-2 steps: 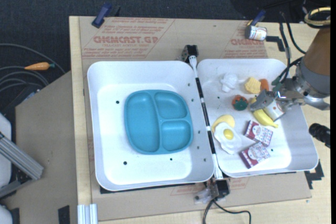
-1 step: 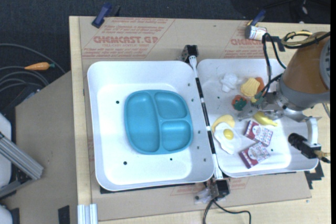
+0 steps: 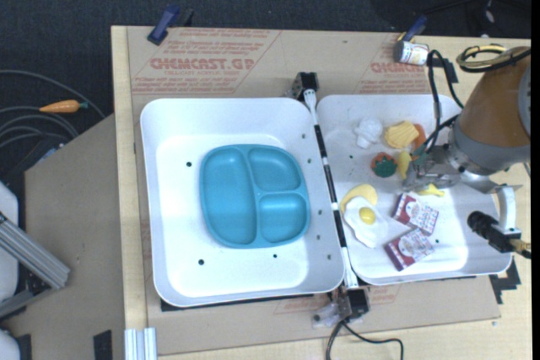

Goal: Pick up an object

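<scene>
The gripper (image 3: 424,174) sits low in the right bin (image 3: 481,261), among a yellow piece (image 3: 402,134), a green item (image 3: 385,166) and a red-and-white packet (image 3: 417,214). Whether its claw is spread or closed, I cannot tell. Left bin (image 3: 169,265) holds a blue divided tray (image 3: 253,195).
</scene>
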`<state>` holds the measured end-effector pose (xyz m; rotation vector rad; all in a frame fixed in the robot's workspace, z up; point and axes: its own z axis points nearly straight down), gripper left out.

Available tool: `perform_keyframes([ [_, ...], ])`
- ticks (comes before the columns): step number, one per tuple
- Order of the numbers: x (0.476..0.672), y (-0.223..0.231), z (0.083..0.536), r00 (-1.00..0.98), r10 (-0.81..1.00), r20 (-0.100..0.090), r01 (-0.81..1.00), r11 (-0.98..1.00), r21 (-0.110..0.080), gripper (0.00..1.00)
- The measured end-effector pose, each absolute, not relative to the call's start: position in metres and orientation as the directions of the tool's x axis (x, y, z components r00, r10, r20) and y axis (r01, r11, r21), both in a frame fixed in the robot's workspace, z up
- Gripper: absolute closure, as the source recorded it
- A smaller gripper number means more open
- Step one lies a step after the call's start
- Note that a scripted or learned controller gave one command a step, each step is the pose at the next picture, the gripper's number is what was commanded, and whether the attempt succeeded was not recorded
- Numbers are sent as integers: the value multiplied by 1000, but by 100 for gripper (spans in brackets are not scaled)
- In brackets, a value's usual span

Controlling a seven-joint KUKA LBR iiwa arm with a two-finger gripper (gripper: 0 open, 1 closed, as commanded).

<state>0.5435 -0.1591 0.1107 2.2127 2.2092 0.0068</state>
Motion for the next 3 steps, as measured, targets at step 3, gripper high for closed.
perform_keyframes([
  [3, 626, -102, 85, 0, 1000, 0, 1000, 0, 0, 0],
])
